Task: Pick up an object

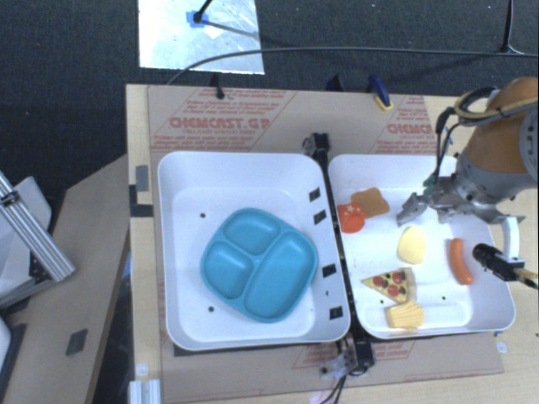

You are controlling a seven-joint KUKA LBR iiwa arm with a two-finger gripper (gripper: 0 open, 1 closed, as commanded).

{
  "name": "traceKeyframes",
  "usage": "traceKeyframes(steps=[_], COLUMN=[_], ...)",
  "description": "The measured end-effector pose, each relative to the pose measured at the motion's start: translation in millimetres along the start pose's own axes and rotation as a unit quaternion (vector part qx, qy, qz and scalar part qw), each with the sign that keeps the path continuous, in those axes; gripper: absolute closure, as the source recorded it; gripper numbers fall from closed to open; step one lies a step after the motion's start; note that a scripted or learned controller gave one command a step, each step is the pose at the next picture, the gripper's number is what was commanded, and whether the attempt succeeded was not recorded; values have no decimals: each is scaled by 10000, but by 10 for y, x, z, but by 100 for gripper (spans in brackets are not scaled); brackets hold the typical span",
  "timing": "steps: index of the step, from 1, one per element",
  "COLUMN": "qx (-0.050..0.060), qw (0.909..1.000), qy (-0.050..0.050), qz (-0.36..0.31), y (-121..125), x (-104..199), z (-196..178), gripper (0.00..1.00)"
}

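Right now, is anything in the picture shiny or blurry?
In the camera view, the silver sheet at the top glares brightly; the white bins are evenly lit with only soft shadows along their walls; the blue plate and the pizza slice look sharp; the gripper looks a little smeared.

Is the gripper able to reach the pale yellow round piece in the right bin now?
Probably yes. The gripper hovers just above the pale yellow round piece, and nothing lies between them.
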State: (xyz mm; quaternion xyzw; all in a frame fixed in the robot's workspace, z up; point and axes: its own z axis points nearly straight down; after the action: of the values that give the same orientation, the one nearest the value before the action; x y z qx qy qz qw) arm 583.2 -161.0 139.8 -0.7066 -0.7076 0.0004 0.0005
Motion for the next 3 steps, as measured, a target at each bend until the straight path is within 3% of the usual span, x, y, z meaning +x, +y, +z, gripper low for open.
traceKeyframes(steps=[1, 2, 3], qx=[-29, -42, -26], qw=[10000, 10000, 10000], qy=[-9, -10, -5], qz=[-3, -18, -18], y=[17, 124, 135], x=[-5, -7, -9], z=[-133, -625, -844], gripper=[100, 100, 100])
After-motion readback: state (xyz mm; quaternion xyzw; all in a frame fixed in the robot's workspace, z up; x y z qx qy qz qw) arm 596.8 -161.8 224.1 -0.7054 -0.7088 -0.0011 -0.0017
